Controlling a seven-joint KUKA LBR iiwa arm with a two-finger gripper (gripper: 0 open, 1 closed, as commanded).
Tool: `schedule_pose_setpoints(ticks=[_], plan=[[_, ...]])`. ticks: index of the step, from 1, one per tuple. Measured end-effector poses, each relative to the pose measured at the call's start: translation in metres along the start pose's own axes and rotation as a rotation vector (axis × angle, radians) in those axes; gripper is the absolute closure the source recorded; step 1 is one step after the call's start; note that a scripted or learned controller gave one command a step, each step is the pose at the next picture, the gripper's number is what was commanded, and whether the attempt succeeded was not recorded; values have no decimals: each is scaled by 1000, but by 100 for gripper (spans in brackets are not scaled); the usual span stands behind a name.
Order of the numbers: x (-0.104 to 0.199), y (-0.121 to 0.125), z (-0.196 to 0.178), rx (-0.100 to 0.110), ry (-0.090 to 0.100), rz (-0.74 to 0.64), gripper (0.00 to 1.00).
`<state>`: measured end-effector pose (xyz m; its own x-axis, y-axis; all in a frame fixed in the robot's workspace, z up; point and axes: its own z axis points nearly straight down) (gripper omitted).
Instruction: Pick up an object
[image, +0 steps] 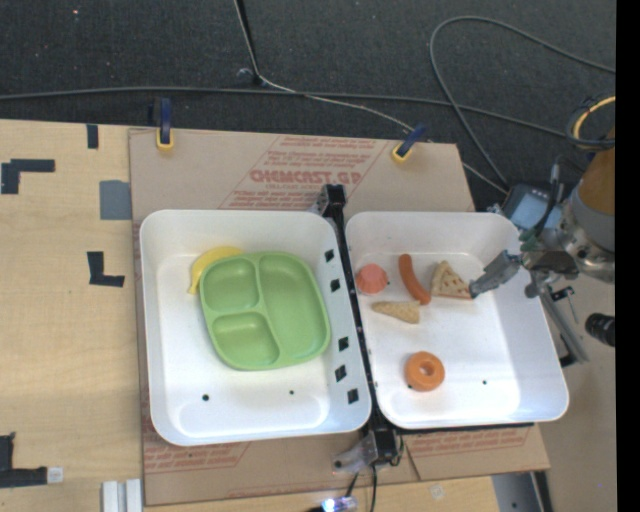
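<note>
The right bin (520, 400) holds several toy foods: an orange ring (425, 371), a red sausage (414, 278), a tan pizza wedge (451, 281), a small pink-red disc (372, 279) and a tan bread piece (397, 312). My gripper (518, 279) hangs over the right bin's right side, just right of the pizza wedge. Its fingers are spread open, with one grey finger (491, 273) pointing down-left toward the wedge. Nothing sits between the fingers.
The left bin (170, 400) carries a green divided plate (264, 308) with a yellow banana (212, 262) tucked at its upper left edge. A black divider (345, 300) runs between the bins. Cables cross the dark floor behind the bench.
</note>
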<state>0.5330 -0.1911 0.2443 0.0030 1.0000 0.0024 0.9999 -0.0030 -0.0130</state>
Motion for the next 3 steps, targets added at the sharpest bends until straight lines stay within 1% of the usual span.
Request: schedule_pose_setpoints(ticks=[1,2,3], plan=[[0,2,-6,-12,-3,-4,0],[-9,5,46,-8,-2,-3,0],[-13,-5,102,-6,-1,-3,0]])
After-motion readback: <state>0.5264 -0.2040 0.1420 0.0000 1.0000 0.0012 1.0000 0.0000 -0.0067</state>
